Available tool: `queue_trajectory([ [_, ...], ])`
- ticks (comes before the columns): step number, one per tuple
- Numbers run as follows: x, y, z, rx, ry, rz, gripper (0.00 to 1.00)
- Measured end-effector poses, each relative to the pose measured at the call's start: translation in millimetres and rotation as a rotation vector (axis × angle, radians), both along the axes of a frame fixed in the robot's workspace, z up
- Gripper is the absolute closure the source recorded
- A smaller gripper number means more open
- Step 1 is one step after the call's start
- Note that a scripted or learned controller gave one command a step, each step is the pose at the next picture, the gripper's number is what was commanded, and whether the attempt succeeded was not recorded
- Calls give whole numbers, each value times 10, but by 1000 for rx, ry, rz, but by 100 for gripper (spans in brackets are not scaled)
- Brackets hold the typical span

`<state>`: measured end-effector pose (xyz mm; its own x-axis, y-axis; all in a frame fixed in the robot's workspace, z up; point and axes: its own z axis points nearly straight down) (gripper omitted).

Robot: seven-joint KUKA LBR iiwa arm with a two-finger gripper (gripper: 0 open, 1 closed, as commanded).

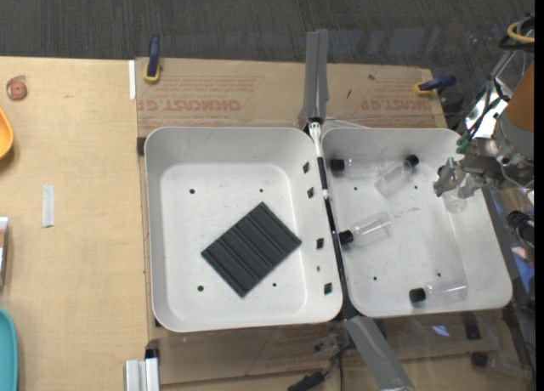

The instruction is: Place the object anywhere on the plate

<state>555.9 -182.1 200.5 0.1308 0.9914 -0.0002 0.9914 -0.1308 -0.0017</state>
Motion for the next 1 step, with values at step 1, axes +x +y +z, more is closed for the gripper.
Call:
queue_trajectory([
  [1, -571, 1025, 260, 0, 1, 284, 100],
])
